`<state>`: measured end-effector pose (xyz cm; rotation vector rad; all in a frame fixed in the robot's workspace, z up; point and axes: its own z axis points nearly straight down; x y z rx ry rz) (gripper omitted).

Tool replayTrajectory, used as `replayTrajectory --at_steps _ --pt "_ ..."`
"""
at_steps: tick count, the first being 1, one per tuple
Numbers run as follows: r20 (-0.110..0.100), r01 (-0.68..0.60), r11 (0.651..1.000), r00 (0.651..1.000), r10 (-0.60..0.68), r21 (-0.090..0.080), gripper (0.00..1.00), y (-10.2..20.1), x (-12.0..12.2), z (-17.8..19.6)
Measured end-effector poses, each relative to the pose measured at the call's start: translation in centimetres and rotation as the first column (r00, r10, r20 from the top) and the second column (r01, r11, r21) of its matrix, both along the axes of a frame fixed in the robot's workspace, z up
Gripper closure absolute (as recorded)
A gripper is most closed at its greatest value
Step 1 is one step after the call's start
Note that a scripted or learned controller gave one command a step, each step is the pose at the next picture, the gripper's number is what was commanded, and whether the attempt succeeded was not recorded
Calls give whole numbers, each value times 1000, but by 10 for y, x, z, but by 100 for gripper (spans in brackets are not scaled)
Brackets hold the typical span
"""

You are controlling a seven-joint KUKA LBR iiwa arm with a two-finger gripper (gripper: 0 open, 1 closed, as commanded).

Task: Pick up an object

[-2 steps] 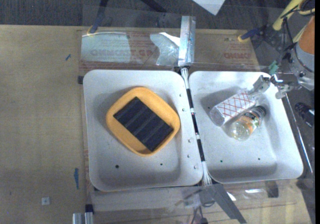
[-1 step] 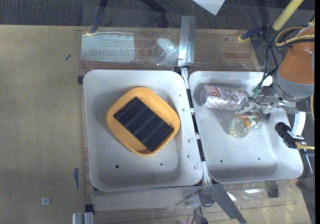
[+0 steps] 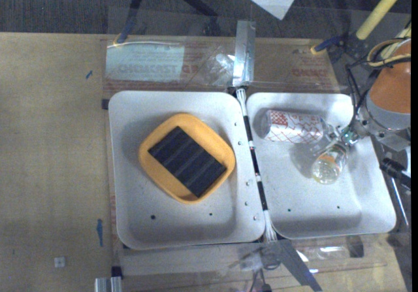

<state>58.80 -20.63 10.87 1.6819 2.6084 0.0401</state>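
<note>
My pincer sits low in the right bin beside a clear bottle; its spread I cannot tell.

A strip of clear tape on the counter behind the left bin carries faint reddish lettering, too blurred to read. The crumpled wrapper in the right bin shows a red printed pattern, with no legible words.

Two white bins; one yellow tray with a dark ribbed panel; one red-patterned packet; one clear bottle.
</note>
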Motion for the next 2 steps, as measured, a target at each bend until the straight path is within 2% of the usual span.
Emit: replayTrajectory --at_steps 1,2 --pt "-39 -107 994 994 107 -3 0 30 -4 -21" --pt "-37 -28 1000 999 28 -4 0 41 25 -21"
